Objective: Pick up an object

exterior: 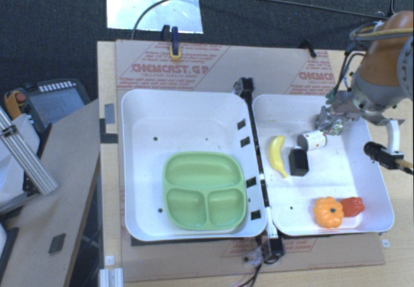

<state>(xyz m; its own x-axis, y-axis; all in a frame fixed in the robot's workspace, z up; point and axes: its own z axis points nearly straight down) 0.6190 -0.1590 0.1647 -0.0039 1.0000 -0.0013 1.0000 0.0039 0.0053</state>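
Counter [110, 150], 2 white bins. Right bin [369, 182]: banana [278, 155], light, smooth, firm; grasp across its middle. Claw [330, 121] above small white cylinder [314, 140]; grip state indeterminable.

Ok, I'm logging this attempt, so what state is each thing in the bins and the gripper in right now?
Green tray: flat in the left bin, compartments up.
Banana: lying in the right bin, untouched.
Black block: lying beside the banana.
White cylinder: on its side, just below the gripper.
Orange pumpkin: upright, touching the red piece.
Gripper: low over the right bin, grip unclear.
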